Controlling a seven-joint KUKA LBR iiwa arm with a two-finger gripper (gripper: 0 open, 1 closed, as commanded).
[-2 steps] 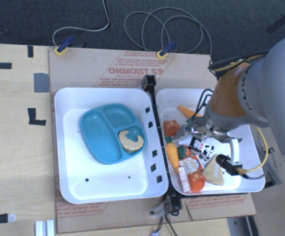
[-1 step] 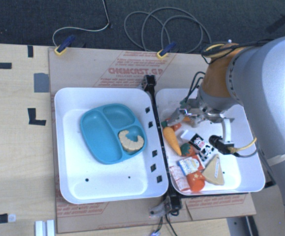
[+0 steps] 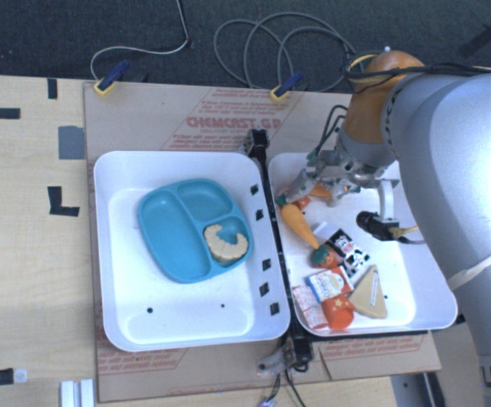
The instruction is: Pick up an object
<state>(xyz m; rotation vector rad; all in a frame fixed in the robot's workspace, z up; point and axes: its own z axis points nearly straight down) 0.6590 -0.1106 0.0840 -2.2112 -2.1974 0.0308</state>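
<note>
1. Camera view, layout: two shallow white bins sit side by side on the surface. The left bin (image 3: 114, 253) holds a blue divided plate (image 3: 177, 227) with a pale ring-shaped piece of toy food (image 3: 227, 242) in its near-right compartment. The right bin (image 3: 423, 299) holds the clutter the task draws from.

2. Camera view, candidates: a toy carrot (image 3: 301, 224) lies slantwise near the left wall of the right bin. A black-and-white patterned block (image 3: 348, 249) lies right of the carrot's near end. A small green piece (image 3: 323, 258) sits just beside them. Further towards the near edge are a red-and-white packet (image 3: 317, 293), a red tomato-like piece (image 3: 339, 313) and a tan wedge (image 3: 371, 295), all packed close together.

3. Camera view, arm: the arm reaches in from the right, its orange band above the wrist, and the pincer (image 3: 328, 183) hangs over the far-left part of the right bin, just above the carrot's far end.

4. Pincer state: the wrist and mechanism crowd that spot, so I cannot tell how far open it is, nor whether it touches or holds anything.

5. Doing the step well, as a judgement: the carrot looks the nearest and best target. Closing across its narrow width, near the middle, should work better than gripping the tapered tip.

6. Risk, as a judgement: the bin's left wall stands near the carrot, so a descent too far left could strike the wall.
</note>
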